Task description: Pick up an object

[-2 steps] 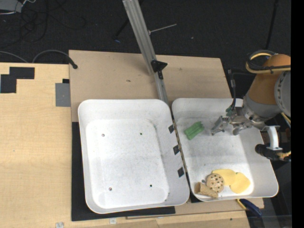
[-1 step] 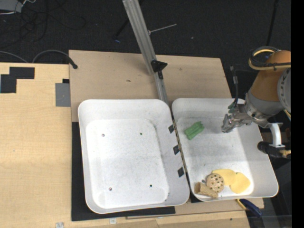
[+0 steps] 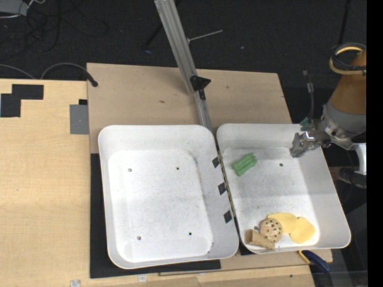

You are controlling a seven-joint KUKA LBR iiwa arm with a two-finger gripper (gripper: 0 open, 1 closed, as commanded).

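Note:
A green ridged block (image 3: pixel 244 164) lies in the right bin (image 3: pixel 287 136), near its upper left. At that bin's front sit a yellow flat piece (image 3: pixel 294 226), a round brown cookie-like object (image 3: pixel 270 228) and a small tan wedge (image 3: pixel 258 239), close together. My gripper (image 3: pixel 301 143) hangs over the right bin's far right part, well to the right of the green block. Nothing shows between its tips.
The left bin (image 3: pixel 158 190) adjoins the right one, with black clips (image 3: pixel 222 188) along the shared rim. A slanted metal rail (image 3: pixel 182 58) rises behind the bins. The arm's orange-banded wrist (image 3: pixel 350 88) stands at the right edge.

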